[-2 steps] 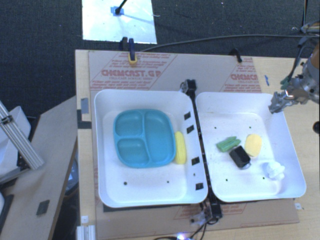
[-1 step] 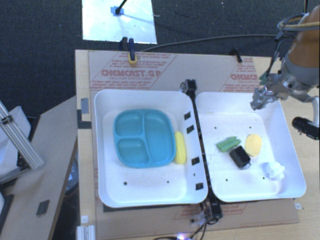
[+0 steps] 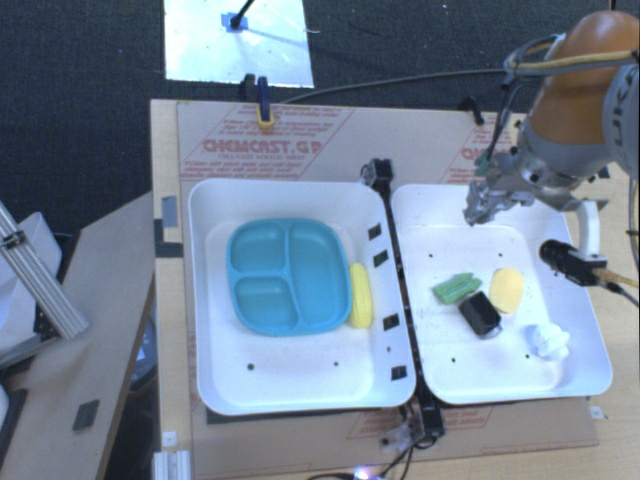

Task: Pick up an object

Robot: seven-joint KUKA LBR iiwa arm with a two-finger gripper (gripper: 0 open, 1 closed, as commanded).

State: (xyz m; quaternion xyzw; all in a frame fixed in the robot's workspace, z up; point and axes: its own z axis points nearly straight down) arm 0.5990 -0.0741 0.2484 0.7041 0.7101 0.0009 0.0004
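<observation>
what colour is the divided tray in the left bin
Light blue; the divided tray shows clearly in the camera view.

Two bins are set side by side. In the left bin (image 3: 215,368) a divided tray (image 3: 283,274) is placed, a banana (image 3: 360,295) touching its right edge. In the right bin (image 3: 585,368) four small objects are clustered near the middle; the gripper (image 3: 484,208) is positioned over its far edge.

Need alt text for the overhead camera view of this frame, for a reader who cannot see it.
A grey robot arm's gripper hovers over the upper part of the right bin, which holds a green item, a black object, a yellow piece and a white lump. The left bin holds a blue divided tray beside a yellow banana.
</observation>
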